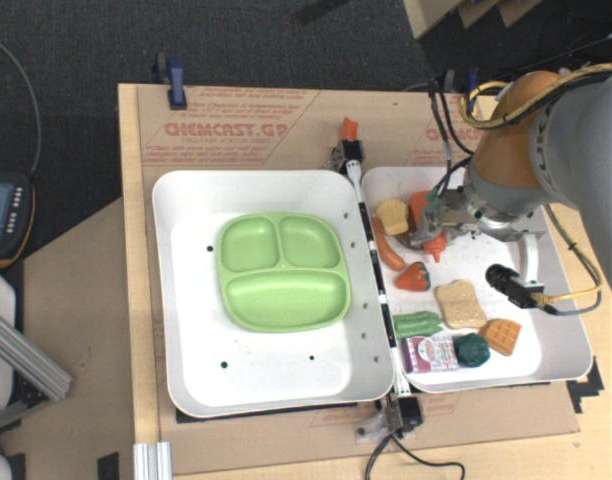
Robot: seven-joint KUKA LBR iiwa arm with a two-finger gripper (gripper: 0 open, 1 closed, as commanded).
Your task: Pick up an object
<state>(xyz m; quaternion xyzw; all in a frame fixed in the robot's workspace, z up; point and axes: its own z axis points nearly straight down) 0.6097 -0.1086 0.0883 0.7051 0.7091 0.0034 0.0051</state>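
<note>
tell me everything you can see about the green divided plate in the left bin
The light green plastic divided plate lies flat near the middle of the left white bin. It is a rounded rectangle with three compartments: two small ones on the far side, one long one on the near side. All look bare. Nothing touches it but the bin floor.

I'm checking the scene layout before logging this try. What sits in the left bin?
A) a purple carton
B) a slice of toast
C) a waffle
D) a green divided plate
D: the green divided plate lies alone in the middle of the left bin, while the toast slice, purple carton and waffle all lie in the right bin.
</note>
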